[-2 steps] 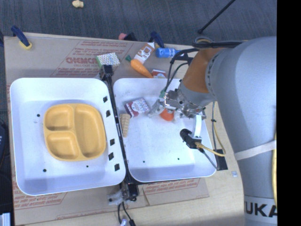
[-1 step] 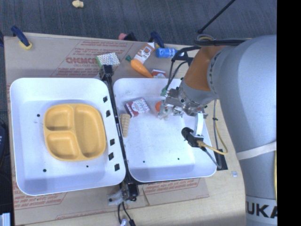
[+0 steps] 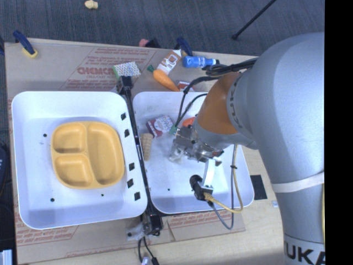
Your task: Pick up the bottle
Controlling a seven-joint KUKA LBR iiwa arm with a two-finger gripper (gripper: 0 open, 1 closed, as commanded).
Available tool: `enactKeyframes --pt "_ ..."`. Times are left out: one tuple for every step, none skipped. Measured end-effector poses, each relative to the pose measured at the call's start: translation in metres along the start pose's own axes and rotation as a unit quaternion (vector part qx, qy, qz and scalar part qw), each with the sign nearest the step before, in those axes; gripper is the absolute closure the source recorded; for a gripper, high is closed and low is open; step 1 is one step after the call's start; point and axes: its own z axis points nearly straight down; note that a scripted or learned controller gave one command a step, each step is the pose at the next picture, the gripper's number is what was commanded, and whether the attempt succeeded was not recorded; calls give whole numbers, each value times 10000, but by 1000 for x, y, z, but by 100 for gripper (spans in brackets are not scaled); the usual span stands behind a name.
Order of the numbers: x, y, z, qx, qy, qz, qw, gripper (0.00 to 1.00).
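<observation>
Behind the right bin [image 3: 165,203], bottle [image 3: 169,62]; gripper [image 3: 179,150] apart.

Cardboard-covered bench [image 3: 49,65], two white bins [image 3: 27,148] side by side, blue bottle [image 3: 196,62], carrot [image 3: 164,80]

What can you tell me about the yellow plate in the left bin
The yellow plate looks like smooth matte plastic, a rounded rectangle with soft corners. Raised ridges split it into three compartments: two smaller ones on the left, stacked one above the other, and one long one on the right. All three look bare. It lies flat, right side up, near the middle of the left bin, touching only the bin floor. The gripper is over in the right bin, well apart from it.
</observation>
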Motion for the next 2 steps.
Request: enactKeyframes --pt "27 -77 -100 -9 0 207 9998 100" --pt "79 -99 -138 -18 -1 -291 9996 100"
